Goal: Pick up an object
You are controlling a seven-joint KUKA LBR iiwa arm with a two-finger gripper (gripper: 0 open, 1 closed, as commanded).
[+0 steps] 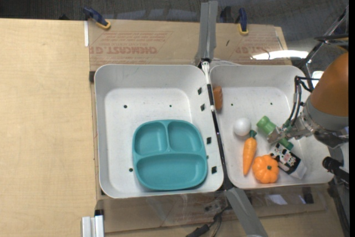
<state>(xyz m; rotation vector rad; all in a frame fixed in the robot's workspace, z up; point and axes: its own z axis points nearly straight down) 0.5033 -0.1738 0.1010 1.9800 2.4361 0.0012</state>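
Observation:
The right bin (260, 77) holds several small items. A white ball (242, 127) lies near its middle, with a green block (264, 124) just to the right of it. An orange carrot (249, 156) and a small orange pumpkin (265, 169) lie near the front wall. A black-and-white packet (287, 161) sits right of the pumpkin. A brown-orange piece (218, 98) rests against the left wall. My gripper (284, 137) is low in the bin, right beside the green block and just above the packet.
The left bin (111, 97) contains a teal divided plate (169, 154). The arm, with its orange band (334, 86), reaches in over the right bin's right wall. Cardboard lies behind the bins, and a wooden surface is to the left.

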